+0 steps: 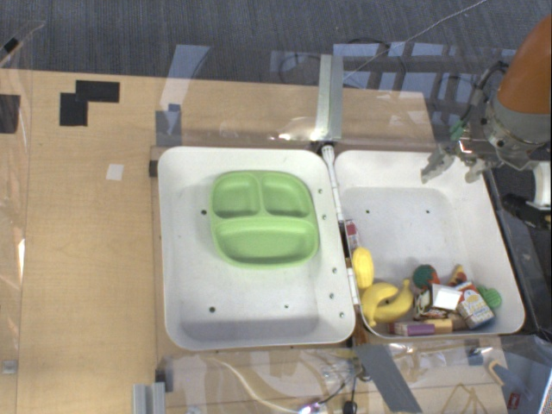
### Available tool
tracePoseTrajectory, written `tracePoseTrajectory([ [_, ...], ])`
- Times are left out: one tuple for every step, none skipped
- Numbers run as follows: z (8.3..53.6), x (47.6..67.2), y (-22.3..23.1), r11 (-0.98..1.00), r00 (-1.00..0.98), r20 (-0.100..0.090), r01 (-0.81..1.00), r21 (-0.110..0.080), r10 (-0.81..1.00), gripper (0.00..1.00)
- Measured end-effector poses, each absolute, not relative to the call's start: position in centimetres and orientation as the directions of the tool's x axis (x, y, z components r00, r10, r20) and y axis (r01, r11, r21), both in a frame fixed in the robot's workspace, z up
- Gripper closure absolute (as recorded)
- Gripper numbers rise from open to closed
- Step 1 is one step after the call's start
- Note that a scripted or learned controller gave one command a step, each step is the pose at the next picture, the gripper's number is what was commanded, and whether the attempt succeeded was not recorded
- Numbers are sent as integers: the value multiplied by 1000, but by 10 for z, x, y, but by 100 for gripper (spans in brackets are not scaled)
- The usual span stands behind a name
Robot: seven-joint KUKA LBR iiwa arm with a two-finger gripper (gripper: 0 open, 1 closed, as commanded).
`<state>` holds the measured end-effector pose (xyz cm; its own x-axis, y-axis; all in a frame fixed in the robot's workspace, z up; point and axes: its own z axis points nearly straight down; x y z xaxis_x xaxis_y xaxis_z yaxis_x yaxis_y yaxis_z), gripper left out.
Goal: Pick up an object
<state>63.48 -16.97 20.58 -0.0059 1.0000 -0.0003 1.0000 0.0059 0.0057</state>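
Note:
My gripper [453,167] hangs over the far right corner of the right bin [405,210], its two grey fingers spread apart with nothing between them. A heap of small objects lies along that bin's near edge: a yellow banana [385,300], a yellow lemon-like piece [362,267], a dark green ball [423,275], small cartons [470,304], a white box [445,297] and a purple pen-like item [423,327]. The heap sits well below the gripper in the view, apart from it.
The left bin [185,248] holds a green divided plate [263,216]. A metal divider [338,222] runs between the bins. Wooden bench stretches to the left, with black markers [86,100] on it. Cables lie along the front.

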Motion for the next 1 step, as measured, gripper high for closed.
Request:
tracePoseTrajectory([
  [92,592,-145,-56,56,0,998,7,998,0],
])
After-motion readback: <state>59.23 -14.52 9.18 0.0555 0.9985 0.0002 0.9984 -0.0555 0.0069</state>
